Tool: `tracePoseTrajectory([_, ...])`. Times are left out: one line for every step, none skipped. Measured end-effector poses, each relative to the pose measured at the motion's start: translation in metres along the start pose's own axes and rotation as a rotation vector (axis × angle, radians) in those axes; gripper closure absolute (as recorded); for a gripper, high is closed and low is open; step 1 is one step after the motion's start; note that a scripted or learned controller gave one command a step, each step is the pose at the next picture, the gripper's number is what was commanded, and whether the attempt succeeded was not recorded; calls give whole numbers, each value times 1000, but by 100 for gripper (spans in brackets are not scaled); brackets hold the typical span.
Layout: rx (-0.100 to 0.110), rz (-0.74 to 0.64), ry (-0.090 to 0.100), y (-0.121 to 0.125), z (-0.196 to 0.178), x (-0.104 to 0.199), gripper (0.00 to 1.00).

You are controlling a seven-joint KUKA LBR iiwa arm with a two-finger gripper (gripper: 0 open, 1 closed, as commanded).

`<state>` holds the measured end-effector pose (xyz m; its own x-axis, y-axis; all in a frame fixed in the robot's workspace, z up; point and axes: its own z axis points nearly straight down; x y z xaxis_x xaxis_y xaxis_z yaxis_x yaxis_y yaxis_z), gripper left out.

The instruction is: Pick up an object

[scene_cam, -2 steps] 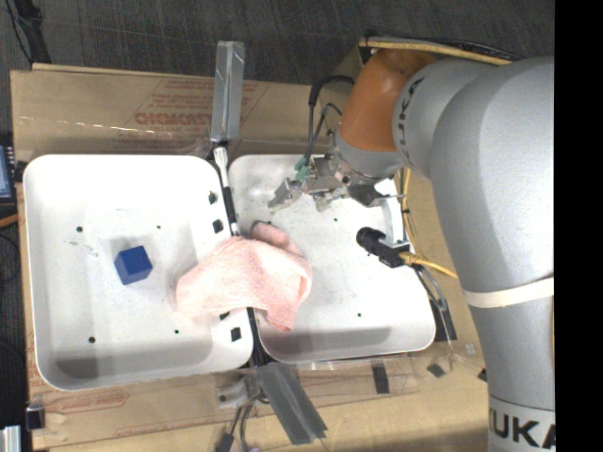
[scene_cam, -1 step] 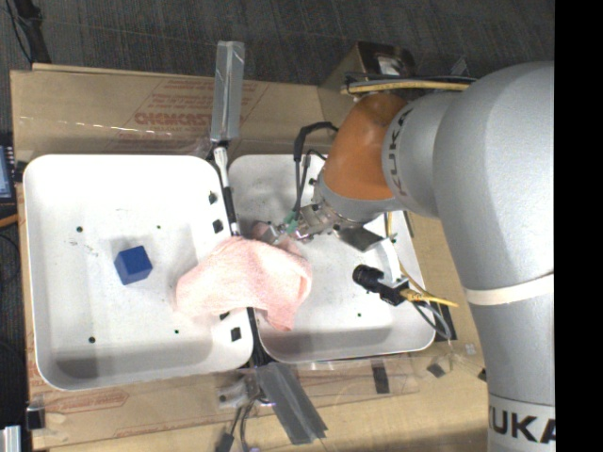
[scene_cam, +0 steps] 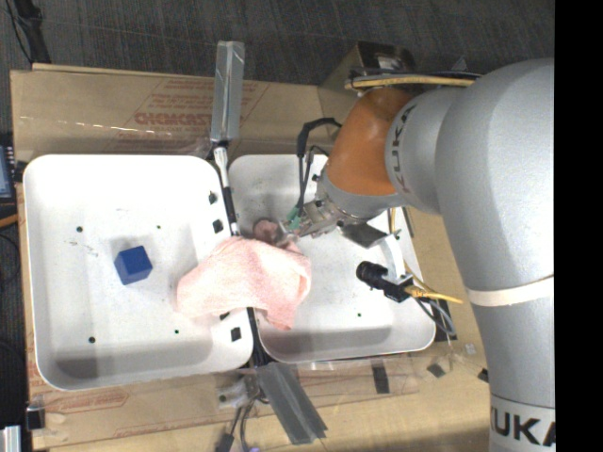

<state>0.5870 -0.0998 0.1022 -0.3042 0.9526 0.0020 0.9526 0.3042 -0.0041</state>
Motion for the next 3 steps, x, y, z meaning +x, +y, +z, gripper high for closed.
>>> tracePoseTrajectory([0, 0, 0, 0, 0, 0, 0])
tracePoseTrajectory([0, 0, 0, 0, 0, 0, 0])
tracePoseTrajectory([-5, -252, -4, 0, 9, -94, 0])
